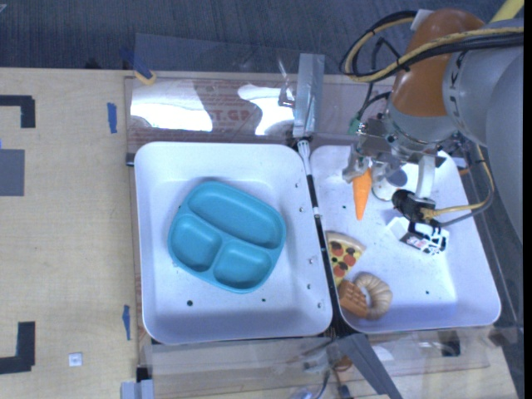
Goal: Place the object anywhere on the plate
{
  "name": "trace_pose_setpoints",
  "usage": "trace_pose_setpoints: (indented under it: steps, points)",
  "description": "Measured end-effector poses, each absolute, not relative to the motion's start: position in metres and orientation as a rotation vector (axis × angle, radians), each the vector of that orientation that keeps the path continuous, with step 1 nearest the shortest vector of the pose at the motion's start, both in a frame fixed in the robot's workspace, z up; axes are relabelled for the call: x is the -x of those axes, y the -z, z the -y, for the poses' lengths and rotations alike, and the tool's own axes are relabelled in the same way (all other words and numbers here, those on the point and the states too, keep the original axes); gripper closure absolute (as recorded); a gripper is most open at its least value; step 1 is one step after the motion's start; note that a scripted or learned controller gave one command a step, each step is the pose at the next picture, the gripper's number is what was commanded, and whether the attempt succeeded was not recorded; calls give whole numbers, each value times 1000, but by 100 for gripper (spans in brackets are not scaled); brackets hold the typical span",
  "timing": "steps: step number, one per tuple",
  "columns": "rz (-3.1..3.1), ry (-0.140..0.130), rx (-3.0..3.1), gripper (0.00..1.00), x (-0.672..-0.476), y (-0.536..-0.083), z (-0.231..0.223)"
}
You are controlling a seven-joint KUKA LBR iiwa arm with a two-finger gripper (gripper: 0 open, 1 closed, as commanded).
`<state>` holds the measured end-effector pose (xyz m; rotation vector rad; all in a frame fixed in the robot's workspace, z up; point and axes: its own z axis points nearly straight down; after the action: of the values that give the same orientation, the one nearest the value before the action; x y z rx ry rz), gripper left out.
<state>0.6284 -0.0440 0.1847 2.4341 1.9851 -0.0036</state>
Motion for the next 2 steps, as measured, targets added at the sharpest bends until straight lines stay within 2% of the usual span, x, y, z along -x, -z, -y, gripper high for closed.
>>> trace_pose_setpoints:
  steps: [2]
  points:
    - [-2419,-2,-2004,100,-625,-188,-97]
